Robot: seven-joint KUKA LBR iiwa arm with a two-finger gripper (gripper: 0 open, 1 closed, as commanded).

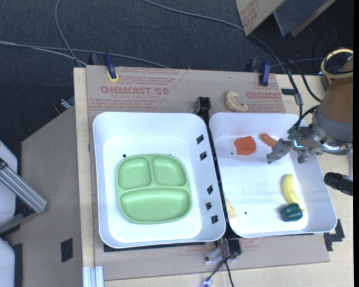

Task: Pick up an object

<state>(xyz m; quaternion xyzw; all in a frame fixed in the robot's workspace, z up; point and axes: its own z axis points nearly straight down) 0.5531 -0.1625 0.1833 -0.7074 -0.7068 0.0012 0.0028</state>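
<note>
Yellow banana (289, 189) upright in view, long axis top-to-bottom, right bin (263, 223).

The two white bins (106, 168) are looking like smooth glossy plastic, the green tray (154, 188) is showing a matt plastic, and the worktop (168, 84) is looking like plain cardboard.

You're looking down on a table (140, 84) topped with tan cardboard printed in red lettering, held at its far edge by a yellow clamp (111, 72) and a blue clamp (265, 72). Around it lies dark grey carpet (140, 28) crossed by thin cables (61, 28). A cardboard box (261, 11) sits at the top right.
</note>
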